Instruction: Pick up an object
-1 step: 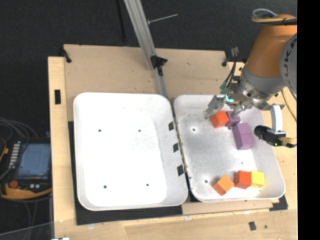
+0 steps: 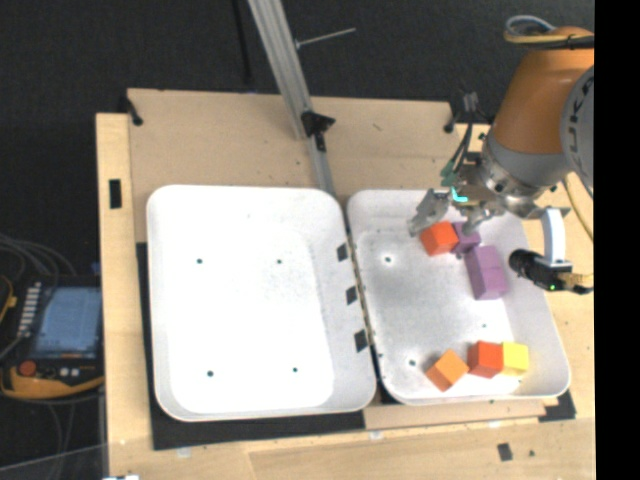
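The gripper [image 2: 447, 224] hangs over the right bin [image 2: 420, 308], an orange block [image 2: 438, 238] between its fingers. A purple block [image 2: 487, 271] lies just beside

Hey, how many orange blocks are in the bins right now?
3. One orange block sits at the gripper in the right bin; another orange block and a redder orange block lie near its front edge. The arm may hide more.

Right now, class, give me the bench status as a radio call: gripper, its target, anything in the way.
Gripper low over right bin, fingers straddling orange block. Purple block close beside it. Three more blocks clustered at bin's near edge.
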Controlling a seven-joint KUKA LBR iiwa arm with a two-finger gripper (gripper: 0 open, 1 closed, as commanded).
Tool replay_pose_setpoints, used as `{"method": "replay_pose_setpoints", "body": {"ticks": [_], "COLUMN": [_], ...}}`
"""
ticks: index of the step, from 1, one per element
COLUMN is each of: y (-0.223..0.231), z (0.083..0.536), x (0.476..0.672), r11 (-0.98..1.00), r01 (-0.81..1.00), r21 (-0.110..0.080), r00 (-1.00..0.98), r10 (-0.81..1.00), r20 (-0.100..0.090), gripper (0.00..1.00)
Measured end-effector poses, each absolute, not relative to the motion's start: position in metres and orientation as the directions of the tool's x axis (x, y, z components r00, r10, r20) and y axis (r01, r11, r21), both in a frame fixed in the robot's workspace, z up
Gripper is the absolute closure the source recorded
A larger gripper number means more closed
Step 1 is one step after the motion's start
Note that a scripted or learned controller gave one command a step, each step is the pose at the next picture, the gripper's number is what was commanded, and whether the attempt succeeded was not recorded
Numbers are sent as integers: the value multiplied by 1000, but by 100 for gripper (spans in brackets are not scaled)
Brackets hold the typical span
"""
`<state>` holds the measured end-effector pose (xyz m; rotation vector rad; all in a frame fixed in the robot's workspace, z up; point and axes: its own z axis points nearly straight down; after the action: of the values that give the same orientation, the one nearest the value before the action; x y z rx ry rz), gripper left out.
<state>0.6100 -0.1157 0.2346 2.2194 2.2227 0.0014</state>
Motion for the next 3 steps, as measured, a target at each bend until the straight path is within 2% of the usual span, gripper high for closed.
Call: {"method": "replay_pose_setpoints", "body": {"ticks": [2,3], "y": [-110,-112], "z": [122,96], "x": [610,610], "r11": [-1,-3], "r01": [1000,1000], "r21": [-6,0], "r00": [1,3], "r10": [1000,1000], "r20": [-1,-2], "gripper": [0,0]}}
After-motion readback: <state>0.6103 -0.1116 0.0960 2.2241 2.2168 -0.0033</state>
